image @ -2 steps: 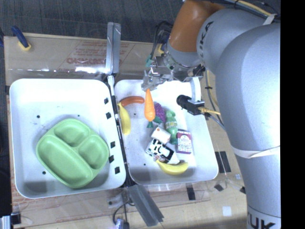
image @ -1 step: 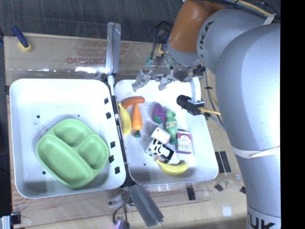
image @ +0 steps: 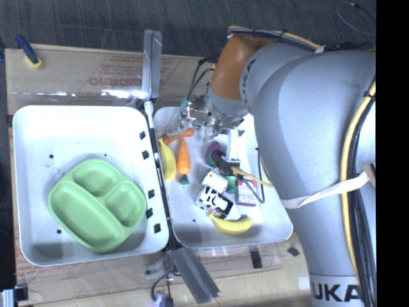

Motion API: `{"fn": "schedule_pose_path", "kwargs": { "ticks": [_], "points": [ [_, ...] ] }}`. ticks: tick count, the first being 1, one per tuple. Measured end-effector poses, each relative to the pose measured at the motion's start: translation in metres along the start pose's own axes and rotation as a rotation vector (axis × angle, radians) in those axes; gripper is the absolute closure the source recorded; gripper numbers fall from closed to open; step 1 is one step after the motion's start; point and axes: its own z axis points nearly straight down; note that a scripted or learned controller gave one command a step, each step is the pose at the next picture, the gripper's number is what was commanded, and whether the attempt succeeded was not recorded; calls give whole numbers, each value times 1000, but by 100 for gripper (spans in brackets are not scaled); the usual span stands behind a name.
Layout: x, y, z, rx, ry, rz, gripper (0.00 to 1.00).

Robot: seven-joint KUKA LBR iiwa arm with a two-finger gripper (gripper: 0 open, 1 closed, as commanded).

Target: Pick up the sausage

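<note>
Sausage [image: 181, 134], small and reddish-orange, lies at the far end of the right bin [image: 276, 230], just beside the gripper [image: 204, 118]; whether that gripper is spread or closed cannot be told. A carrot [image: 183, 158] and a banana [image: 168, 160] lie nearer. A green tray [image: 96, 203] sits in the left bin [image: 32, 133].
</note>
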Motion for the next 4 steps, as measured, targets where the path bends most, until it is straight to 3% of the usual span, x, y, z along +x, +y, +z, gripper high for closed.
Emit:
{"fn": "schedule_pose_path", "kwargs": {
  "ticks": [1,2,3,4],
  "points": [
    [-28,4,6,2,-1,15,0],
    [-6,-3,8,9,-9,32,0],
    [-26,3,8,8,-2,46,0],
    [-25,2,1,12,-2,40,100]
  ]
}}
